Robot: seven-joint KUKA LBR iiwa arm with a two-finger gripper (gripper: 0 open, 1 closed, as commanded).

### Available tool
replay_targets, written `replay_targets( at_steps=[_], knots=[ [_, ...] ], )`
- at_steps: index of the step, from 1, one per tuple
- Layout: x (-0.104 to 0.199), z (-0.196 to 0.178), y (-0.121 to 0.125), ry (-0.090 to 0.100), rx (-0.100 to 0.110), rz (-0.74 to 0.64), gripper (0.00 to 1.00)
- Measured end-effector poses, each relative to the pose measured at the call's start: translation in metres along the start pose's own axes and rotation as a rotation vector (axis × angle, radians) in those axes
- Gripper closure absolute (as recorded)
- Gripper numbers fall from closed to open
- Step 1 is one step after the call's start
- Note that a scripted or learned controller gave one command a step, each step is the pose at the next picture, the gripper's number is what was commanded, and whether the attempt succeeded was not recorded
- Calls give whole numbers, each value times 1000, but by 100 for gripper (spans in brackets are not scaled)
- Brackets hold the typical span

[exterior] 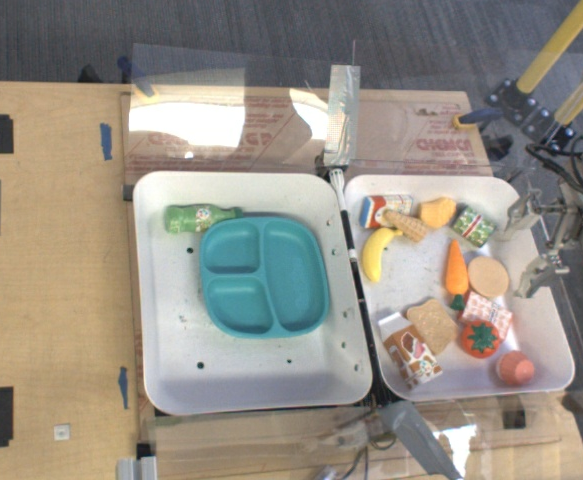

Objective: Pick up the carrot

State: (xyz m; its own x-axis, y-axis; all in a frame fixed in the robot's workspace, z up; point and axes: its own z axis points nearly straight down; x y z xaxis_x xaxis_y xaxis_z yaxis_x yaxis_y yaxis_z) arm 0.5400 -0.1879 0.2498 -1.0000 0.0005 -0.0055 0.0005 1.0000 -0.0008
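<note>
The carrot (456,266) is a small orange cone with a green stub at its near end. It lies in the right bin (556,343), near the bin's middle, pointing away from the camera. A round tan disc (489,276) touches it on the right. A banana (374,253) lies apart from it to the left. Nothing covers the carrot.
Toy food crowds the right bin: a can (375,211), a green box (473,226), a toast slice (431,320), a strawberry (479,337), a brown carton (413,356), a pink ball (516,369). The left bin (161,368) holds a teal divided plate (264,273) and a green bottle (199,217). Metal clamps (546,238) stand at the right rim.
</note>
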Motion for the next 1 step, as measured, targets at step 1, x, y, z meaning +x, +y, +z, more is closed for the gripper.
replay_targets(
  at_steps=[1],
  knots=[
    [-17,151,7,-7,3,-301,0]
  ],
)
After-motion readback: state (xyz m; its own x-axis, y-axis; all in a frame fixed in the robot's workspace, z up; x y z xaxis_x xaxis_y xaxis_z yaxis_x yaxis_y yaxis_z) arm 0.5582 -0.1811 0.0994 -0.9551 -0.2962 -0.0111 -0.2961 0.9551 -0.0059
